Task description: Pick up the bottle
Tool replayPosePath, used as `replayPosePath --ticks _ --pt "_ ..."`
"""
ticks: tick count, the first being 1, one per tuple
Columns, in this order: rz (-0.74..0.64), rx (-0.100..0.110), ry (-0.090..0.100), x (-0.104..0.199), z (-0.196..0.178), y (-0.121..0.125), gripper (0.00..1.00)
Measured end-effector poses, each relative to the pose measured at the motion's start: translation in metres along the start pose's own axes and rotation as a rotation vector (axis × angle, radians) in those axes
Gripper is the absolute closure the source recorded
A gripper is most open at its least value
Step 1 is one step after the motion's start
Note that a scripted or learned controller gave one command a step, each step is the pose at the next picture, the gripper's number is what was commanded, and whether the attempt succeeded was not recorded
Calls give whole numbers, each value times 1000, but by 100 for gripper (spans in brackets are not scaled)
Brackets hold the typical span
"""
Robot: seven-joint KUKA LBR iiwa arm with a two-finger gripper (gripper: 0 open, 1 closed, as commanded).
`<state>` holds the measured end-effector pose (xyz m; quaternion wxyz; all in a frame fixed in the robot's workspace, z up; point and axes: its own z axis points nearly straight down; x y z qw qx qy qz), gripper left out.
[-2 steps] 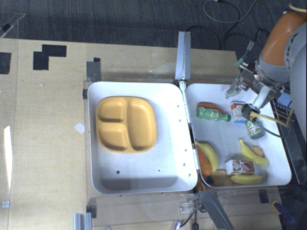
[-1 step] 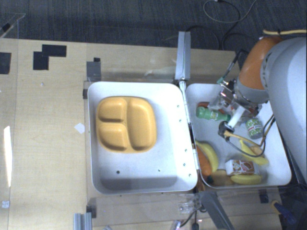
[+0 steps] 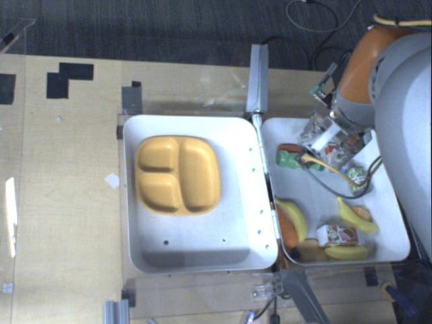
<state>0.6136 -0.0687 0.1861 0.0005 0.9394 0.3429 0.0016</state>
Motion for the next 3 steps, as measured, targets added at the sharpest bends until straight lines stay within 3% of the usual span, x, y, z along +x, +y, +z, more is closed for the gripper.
replayPosePath --ticks 1,2,3 --pt "175 2 -2 -33 46 8 0" --pt "230 0 1 44 -9 24 0" --pt "151 2 -2 46 1 -23 0"
